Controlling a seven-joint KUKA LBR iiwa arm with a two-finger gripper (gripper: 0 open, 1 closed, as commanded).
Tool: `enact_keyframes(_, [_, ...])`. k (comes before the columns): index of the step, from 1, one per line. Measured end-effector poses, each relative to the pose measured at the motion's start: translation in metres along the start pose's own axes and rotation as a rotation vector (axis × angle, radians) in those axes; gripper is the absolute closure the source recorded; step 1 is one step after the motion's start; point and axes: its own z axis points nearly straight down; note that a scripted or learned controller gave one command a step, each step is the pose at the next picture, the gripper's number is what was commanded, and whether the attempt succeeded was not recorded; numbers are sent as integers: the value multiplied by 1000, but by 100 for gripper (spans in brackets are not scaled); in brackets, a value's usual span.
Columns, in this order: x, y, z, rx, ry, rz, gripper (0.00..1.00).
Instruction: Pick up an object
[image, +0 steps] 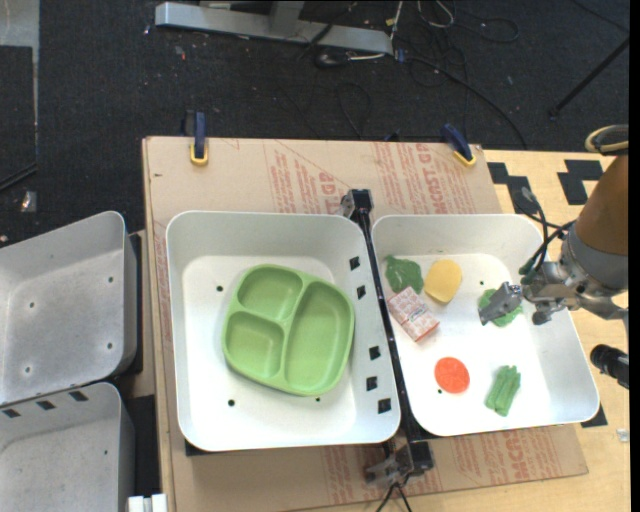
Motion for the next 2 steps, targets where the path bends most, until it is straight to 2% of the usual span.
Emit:
enact_keyframes(1, [0,3,-7,-13,-3,-4,0])
enact_keyframes(2, [-7,-3,48,-8,-2,0,0])
